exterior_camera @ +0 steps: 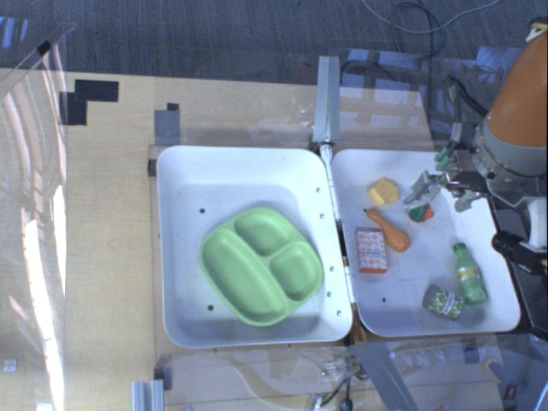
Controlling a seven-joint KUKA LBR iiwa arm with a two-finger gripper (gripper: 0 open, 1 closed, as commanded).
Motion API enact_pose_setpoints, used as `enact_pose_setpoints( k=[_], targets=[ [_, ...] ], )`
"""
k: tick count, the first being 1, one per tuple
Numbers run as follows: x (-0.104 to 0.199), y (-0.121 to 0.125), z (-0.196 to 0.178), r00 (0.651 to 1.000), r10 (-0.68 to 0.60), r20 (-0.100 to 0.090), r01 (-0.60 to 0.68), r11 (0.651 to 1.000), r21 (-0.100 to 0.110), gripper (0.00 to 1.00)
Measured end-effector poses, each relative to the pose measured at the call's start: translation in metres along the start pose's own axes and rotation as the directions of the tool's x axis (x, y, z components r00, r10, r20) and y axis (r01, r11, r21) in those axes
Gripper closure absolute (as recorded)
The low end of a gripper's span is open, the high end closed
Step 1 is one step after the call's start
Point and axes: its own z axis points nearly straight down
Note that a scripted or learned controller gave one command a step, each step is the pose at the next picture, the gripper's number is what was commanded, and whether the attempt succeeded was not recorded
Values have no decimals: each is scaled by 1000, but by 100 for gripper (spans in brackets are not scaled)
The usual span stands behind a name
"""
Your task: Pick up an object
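While the grey two-finger gripper (425, 197) hovers w/ fingers apart over the right white bin (505, 313), a small red-green toy (419, 213) lies just beneath, unheld, near the yellow block (384, 191).

Rt bin: yellow block (384, 191), carrot (390, 229), red packet (371, 252), green bottle (468, 274).

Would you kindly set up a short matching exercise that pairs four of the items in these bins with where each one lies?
Things:
1. green divided plate
2. green bottle
3. yellow block
4. red and white packet

Places:
A. right bin, near its right wall
B. left bin, at its middle
C. right bin, by the divider between the bins
D. right bin, upper part, above the orange carrot

Pairs: 1-B, 2-A, 3-D, 4-C
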Motion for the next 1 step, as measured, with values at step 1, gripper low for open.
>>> enact_pose_setpoints(
  k=[1],
  targets=[
    [-17, 16, 167, 997, -72, 1, 72, 997, -7, 0]
  ],
)
